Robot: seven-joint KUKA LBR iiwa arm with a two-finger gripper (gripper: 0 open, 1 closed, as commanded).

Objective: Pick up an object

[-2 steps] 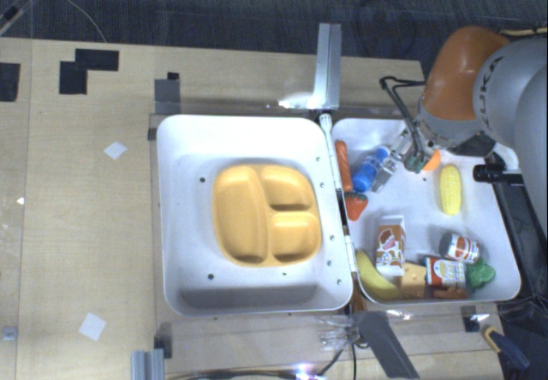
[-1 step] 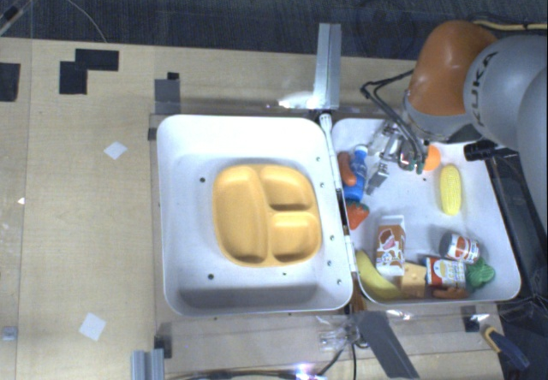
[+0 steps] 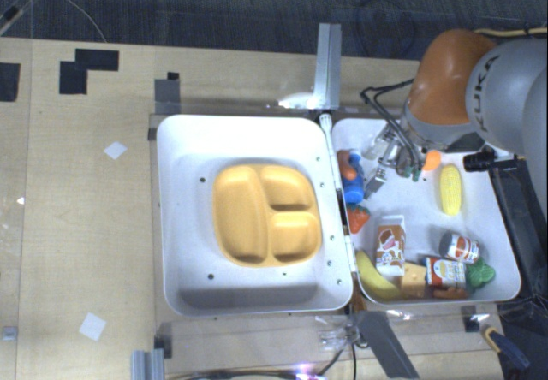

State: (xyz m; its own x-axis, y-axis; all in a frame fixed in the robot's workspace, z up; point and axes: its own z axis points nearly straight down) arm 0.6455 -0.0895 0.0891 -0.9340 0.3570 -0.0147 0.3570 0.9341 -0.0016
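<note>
The gripper (image 3: 387, 163) hangs low over the back left part of the right bin (image 3: 505, 237); whether its jaws are apart or together cannot be told from this view, and nothing shows between them. Just left of it lie a blue object (image 3: 354, 191) and an orange one (image 3: 348, 164). A corn cob (image 3: 449, 189) lies to its right. A yellow divided tray (image 3: 265, 214) rests in the left bin (image 3: 184, 198).
</note>
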